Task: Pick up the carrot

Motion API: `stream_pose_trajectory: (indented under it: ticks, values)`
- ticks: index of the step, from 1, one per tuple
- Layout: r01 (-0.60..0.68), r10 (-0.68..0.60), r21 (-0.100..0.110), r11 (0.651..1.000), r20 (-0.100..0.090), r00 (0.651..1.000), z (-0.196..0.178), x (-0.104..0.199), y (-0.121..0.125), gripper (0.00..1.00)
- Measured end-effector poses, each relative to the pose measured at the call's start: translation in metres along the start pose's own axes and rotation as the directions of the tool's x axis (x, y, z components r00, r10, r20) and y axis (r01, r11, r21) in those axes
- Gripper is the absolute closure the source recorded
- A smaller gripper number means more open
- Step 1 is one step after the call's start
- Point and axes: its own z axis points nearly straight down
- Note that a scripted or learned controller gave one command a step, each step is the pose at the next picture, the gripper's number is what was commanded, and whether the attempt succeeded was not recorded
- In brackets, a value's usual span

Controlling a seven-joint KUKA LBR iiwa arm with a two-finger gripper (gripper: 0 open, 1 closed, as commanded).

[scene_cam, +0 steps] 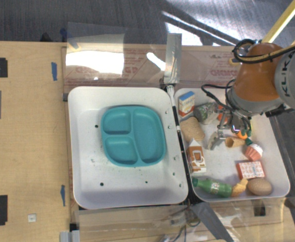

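The carrot (244, 133), a small orange piece with a green end, lies in the right bin (281, 158) near its middle right. My gripper (224, 136) hangs low over the bin just left of the carrot, under the orange wrist band. Its metal fingers (213, 142) look spread open, and the right one stands beside the carrot. Nothing shows between the fingers. A small tan piece (230, 142) lies just below them.
The right bin also holds a blue-white carton (187, 102), a tan roll (193, 130), a brown carton (196, 158), a green bottle (213, 186), a red-white box (250, 169), a small red-capped carton (253, 152) and a potato (260, 186). The left bin (87, 180) holds a teal divided plate (134, 135).
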Motion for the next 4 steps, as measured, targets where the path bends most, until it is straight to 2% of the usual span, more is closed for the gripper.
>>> stream_pose_trajectory:
  ticks: [1,2,3,4]
  values:
    - [-0.013,0.013,0.0,1.0,-0.002,1.0,-0.001,0.065,-0.038,0.0]
    - [-0.105,0.105,-0.001,0.994,0.0,0.994,0.0,0.013,-0.043,0.0]
    - [-0.103,0.103,0.0,0.995,0.014,0.995,-0.014,0.009,-0.042,1.0]
    - [-0.057,0.057,-0.002,0.998,0.003,0.998,-0.1,0.009,0.002,1.0]
